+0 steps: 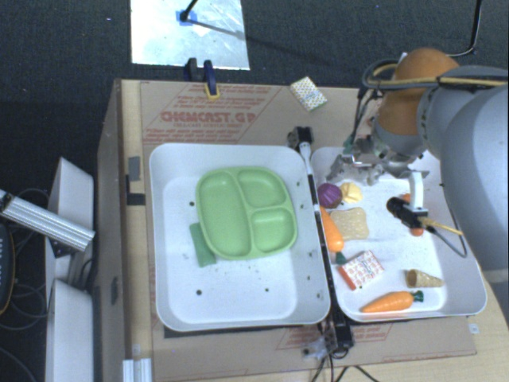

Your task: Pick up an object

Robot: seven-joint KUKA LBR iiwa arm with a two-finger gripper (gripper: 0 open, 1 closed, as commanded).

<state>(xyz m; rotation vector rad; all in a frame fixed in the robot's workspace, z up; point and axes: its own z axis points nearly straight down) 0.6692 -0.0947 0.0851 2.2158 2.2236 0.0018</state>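
Note:
My gripper (pixel 359 168) hangs over the far left part of the right bin (pixel 465 281), just behind a purple onion (pixel 329 193) and a small yellow piece (pixel 351 192). Nothing shows between its fingers. Nearer in the same bin lie a tan cracker (pixel 353 224), an orange stick (pixel 331 231) along the left wall, a red and white box (pixel 363 269), a carrot with a green top (pixel 390 301) and an ice cream cone (pixel 423 278).
The left bin (pixel 171 237) holds a green divided plate (pixel 245 212) with a flat green block (pixel 201 245) partly under its left edge. A small patterned block (pixel 308 93) lies on the cardboard behind the bins. The grey arm covers the right bin's far right corner.

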